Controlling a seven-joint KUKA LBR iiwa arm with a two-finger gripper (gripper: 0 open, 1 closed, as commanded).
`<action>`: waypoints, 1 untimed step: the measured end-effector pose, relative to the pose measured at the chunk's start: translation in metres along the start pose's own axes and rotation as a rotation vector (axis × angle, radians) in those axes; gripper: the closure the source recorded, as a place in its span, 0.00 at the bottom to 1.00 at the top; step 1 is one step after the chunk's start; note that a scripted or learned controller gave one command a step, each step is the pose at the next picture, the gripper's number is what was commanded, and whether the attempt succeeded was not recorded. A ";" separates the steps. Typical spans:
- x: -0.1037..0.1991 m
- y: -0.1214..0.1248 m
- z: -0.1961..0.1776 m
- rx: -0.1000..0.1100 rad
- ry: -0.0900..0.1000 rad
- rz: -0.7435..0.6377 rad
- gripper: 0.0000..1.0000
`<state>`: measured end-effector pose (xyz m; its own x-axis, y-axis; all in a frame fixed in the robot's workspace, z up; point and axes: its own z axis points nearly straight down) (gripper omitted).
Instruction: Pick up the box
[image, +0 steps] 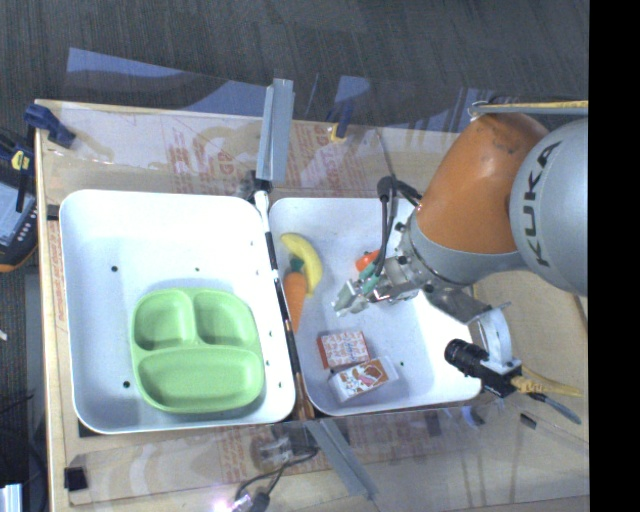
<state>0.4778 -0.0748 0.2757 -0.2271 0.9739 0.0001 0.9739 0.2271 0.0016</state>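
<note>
Nearest sits the box (360, 379), long axis running left-right; pincer (352, 296) hovers just far of it, can't tell if it's released or clenched.

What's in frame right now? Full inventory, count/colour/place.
bins: 2, white, side by side on the bench
divided tray: 1, green, left bin, near front
banana: 1, yellow, right bin, by the left wall
carrot: 1, orange, right bin, just in front of the banana
boxes: 2, red and white print, right bin, front, close together
arm: 1, grey with orange band, reaching in from the right
gripper: 1, above the right bin, behind the boxes, apart from them
</note>
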 end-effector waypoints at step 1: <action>0.000 0.000 0.000 0.000 0.001 0.001 0.00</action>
<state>0.4777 -0.0749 0.2756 -0.2265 0.9740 0.0007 0.9740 0.2265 0.0013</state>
